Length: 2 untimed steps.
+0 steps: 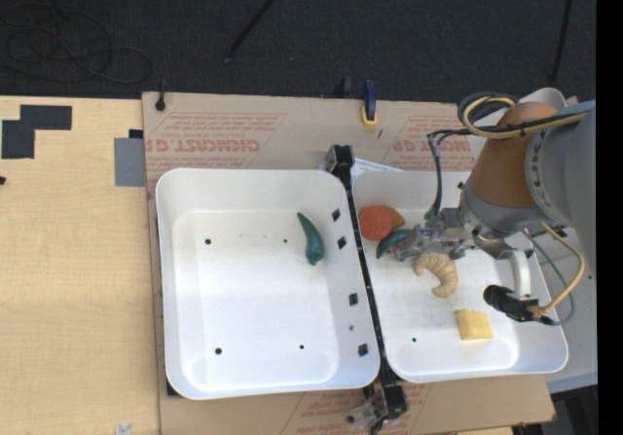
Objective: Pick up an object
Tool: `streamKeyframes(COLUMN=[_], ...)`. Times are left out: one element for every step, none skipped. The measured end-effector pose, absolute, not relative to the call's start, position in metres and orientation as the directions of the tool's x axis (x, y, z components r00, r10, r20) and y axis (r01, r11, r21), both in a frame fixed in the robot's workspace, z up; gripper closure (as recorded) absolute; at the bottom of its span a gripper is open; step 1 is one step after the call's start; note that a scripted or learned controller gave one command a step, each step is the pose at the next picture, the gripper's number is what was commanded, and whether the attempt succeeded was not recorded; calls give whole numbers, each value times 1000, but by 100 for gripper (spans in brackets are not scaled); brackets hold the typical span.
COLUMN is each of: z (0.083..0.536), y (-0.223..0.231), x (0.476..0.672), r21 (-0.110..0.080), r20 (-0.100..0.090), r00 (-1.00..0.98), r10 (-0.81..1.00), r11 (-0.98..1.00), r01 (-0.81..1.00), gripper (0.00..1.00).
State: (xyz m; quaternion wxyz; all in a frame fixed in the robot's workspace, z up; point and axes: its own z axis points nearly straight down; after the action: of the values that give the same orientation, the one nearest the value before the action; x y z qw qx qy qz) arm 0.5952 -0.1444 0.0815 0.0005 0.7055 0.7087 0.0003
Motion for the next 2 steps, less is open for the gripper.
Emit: streamKeyframes(z=[87, 88], y=[-158, -134], x=[548, 605], r21=[-7, 1], r20=[1, 1], r00=[2, -4], r10=[1000, 1000], r11=[-2, 4], r01=[1000, 1000], gripper=[0, 0])
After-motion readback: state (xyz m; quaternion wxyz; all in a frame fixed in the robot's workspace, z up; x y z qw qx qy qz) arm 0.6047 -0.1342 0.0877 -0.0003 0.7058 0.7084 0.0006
